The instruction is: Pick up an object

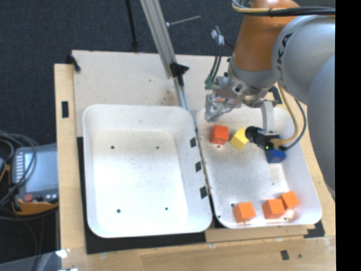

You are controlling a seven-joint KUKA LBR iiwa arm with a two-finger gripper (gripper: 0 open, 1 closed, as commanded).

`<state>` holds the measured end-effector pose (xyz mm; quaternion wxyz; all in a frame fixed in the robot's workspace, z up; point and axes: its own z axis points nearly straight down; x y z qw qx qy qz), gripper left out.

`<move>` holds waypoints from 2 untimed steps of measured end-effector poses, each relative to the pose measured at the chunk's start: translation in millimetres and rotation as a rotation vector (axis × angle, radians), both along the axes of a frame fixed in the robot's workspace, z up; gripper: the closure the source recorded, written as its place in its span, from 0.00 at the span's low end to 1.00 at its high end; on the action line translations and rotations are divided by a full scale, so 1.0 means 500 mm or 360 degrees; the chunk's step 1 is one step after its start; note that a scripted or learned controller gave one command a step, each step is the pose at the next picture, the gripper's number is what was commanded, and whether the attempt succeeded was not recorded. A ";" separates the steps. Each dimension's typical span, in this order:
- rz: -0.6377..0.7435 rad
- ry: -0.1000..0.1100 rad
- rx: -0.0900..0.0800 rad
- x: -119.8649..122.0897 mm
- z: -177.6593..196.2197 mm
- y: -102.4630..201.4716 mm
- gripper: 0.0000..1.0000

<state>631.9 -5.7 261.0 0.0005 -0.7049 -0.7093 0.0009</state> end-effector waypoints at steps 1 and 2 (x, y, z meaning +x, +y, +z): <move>-0.0002 0.0001 -0.0001 0.004 -0.034 0.085 1.00; 0.0000 -0.0003 -0.0001 0.016 -0.063 0.184 1.00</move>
